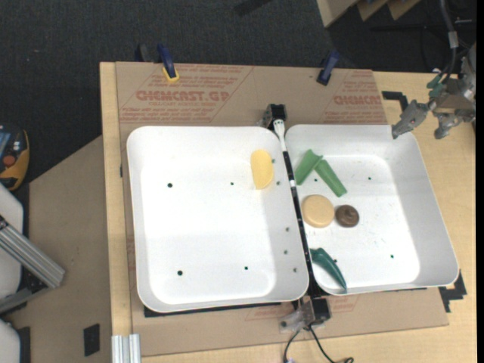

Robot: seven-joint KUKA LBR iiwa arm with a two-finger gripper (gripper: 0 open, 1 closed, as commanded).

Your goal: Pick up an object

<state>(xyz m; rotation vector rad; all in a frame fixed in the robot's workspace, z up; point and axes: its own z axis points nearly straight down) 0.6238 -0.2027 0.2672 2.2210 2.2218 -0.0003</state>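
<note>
Dark carpet surrounds a bench [227, 89] topped with brown printed cardboard, on which two shallow white bins sit side by side, their inner rims touching along a black divider strip. Two blue clamps [166, 63] grip the far edge of the cardboard.

In the left bin [151, 203], a yellow block [262, 169] lies close to the right rim, toward the far right corner. The right bin [408, 203] carries the rest, all on its left half. A green V-shaped piece [318, 170] lies near the far left corner. Just nearer than it, a tan disc [318, 211] sits beside the left rim, and a small brown disc [347, 216] lies just beside the tan one on its right. A dark teal piece [327, 266] rests by the near left corner, slanted toward the near rim.

The gripper [423, 121] hangs above the far right corner of the right bin, well apart from every object. Its two grey fingers [404, 119] are spread apart with nothing between them. Cables trail off the near edge of the bench between the bins.
</note>
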